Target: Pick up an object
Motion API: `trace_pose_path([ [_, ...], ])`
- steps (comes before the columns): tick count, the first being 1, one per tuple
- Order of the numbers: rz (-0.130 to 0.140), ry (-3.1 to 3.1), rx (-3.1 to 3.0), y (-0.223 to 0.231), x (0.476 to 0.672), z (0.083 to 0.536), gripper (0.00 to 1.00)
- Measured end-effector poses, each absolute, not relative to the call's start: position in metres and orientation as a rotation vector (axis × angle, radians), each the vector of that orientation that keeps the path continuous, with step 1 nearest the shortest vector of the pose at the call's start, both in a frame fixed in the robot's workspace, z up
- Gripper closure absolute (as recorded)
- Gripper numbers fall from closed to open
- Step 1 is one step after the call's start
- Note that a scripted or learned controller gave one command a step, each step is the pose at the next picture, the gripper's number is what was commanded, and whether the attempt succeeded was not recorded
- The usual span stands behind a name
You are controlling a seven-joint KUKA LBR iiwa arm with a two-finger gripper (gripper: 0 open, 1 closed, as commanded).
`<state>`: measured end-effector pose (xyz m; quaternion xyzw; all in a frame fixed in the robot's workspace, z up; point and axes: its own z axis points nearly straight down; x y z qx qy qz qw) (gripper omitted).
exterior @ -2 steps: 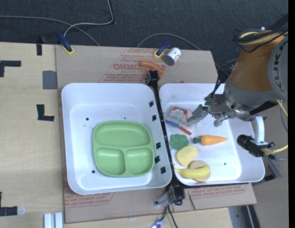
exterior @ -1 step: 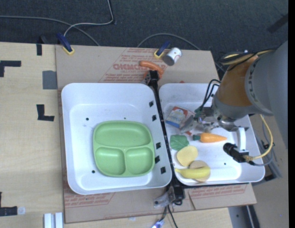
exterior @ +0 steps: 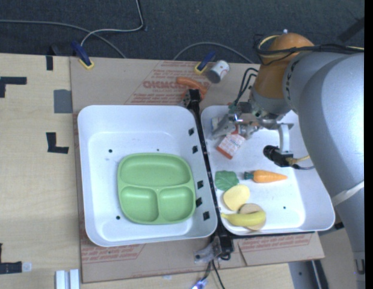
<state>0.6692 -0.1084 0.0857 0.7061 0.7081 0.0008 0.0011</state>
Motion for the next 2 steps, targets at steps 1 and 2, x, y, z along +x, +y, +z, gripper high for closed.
trace_pose_path([
  [1,0.000,2.223,2.215,-0.1086,0.6693,0.0957,1.00],
  [2,-0.001,2.223,2.216,-0.1087,0.6691,0.0955,0.00],
])
